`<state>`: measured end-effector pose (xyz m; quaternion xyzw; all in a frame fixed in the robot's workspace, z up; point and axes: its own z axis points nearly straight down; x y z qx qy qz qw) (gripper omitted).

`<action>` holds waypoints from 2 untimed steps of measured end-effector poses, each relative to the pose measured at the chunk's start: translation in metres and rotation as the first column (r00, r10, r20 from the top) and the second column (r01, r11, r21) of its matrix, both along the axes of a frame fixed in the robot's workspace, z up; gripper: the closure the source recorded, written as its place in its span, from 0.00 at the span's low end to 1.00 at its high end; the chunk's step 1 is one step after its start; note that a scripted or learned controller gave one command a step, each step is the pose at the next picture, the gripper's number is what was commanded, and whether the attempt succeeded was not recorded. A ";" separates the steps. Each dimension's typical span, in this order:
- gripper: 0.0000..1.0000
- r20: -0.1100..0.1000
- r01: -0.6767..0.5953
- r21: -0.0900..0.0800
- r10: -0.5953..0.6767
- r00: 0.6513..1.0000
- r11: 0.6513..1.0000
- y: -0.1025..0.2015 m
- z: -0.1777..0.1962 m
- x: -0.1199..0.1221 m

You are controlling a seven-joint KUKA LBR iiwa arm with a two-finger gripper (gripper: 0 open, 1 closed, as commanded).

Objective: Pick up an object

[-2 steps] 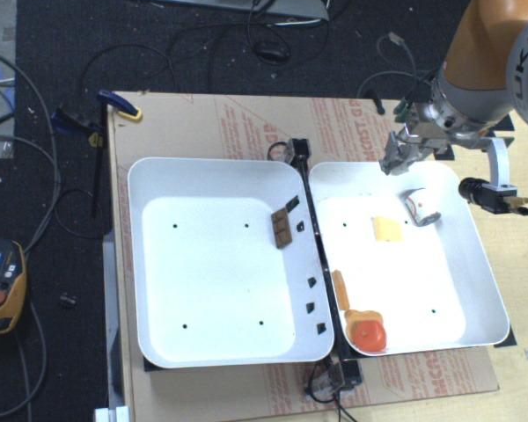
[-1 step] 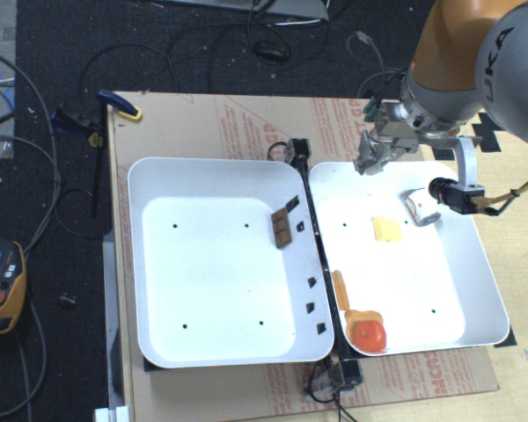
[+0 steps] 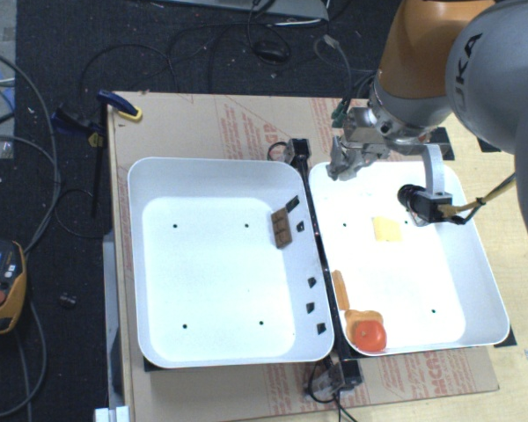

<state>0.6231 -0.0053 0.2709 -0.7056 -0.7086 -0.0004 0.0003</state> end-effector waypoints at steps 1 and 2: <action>1.00 -0.001 -0.001 0.000 0.001 1.000 1.000 0.054 -0.002 0.004; 1.00 -0.001 0.001 0.000 -0.001 1.000 1.000 0.098 -0.019 -0.007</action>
